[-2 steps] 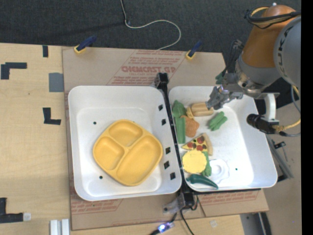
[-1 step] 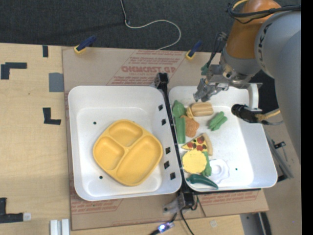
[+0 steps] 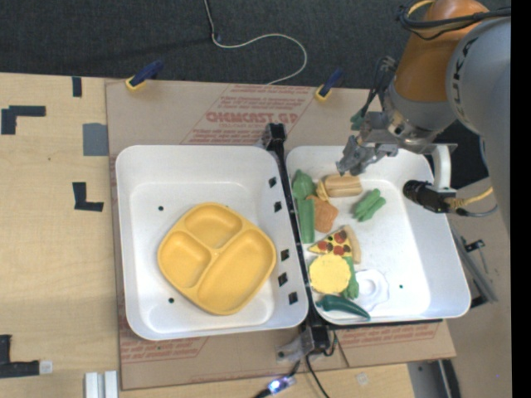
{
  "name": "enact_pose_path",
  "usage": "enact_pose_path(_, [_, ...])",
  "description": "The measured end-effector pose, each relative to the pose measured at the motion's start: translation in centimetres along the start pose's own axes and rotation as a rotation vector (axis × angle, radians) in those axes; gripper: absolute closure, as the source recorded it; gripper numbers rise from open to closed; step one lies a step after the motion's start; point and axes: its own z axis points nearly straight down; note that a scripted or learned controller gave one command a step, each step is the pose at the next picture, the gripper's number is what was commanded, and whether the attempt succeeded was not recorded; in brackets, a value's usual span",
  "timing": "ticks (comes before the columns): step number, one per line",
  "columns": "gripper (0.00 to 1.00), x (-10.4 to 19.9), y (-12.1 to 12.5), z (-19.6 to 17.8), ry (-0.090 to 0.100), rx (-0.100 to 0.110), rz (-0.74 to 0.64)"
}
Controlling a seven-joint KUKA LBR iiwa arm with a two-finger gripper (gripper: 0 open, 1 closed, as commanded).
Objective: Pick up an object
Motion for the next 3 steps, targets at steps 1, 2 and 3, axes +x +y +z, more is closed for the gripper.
enact_pose_path(1, [1.0, 0.9, -0.2, 0.3, -0.001, 0.001, -0.001])
enact_pose_path(2, [1.0, 0.8, 1.0, 1.7, -0.001, 0.001, -0.001])
enact_pose_path(3, [1.0, -0.3, 0.7, 0.2, 0.0, -0.001, 0.0])
